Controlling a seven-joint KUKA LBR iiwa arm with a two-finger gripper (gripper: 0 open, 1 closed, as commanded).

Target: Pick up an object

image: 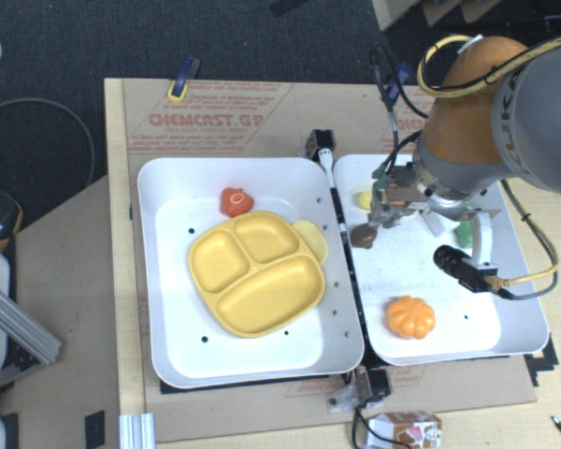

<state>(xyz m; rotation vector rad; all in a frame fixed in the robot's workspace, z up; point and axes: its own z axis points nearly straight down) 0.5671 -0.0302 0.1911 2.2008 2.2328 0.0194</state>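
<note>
Gripper point(372, 221) is hovering right over a small brown thing point(362, 237) in the right bin point(505, 335), can't tell fingers tbh; imo it's needing to drop straight & center b4 closing

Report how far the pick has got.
Done: the grey arm has reached into the right white bin, its gripper low near the bin's left wall. In hand: a small brown object sits at the fingertips, but whether it is gripped or just touched cannot be told. Left: a clear lift. The orange pumpkin-shaped toy lies untouched in the right bin, the yellow divided plate and small red object in the left.
</note>
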